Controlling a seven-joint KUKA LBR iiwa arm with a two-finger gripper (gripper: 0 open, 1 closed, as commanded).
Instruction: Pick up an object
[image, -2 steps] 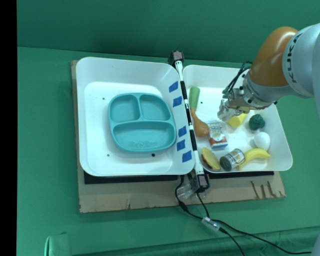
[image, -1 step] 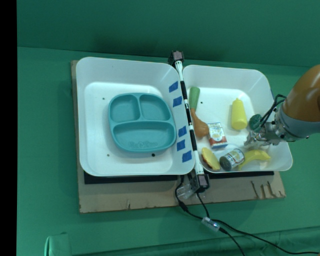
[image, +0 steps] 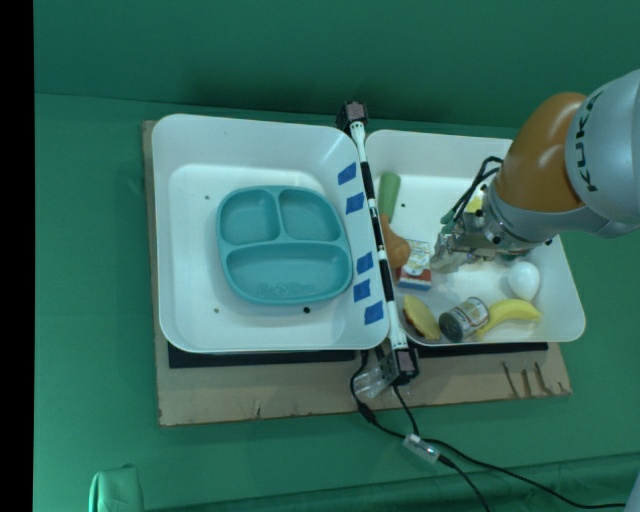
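**KUKA arm lowers into crowded right bin**

Seen from the fixed camera above the bench, the grey arm (image: 590, 150) bears dark lettering on its casing that reads "KUK" before the frame's edge cuts it off. Its orange band sits above the wrist, and the gripper (image: 462, 245) hangs low over the middle of the right bin (image: 565, 320); whether it is released or clenched cannot be told, since the wrist and cables hide it. Just beside it, toward the divider, stands a small carton (image: 418, 266) with a red and white printed face, its writing too small to read. An orange fruit (image: 397, 248) and a green vegetable (image: 388, 190) lie along the bin's left wall. Near the front edge rest a tin can (image: 463, 319) with an illegible label, a banana (image: 510, 314) touching it, a white egg (image: 523, 280) and a yellowish oval item (image: 421, 318) hard to identify. The left bin (image: 190, 150) holds a teal divided plate (image: 286, 245). Blue tape squares (image: 360, 245) mark its right wall.
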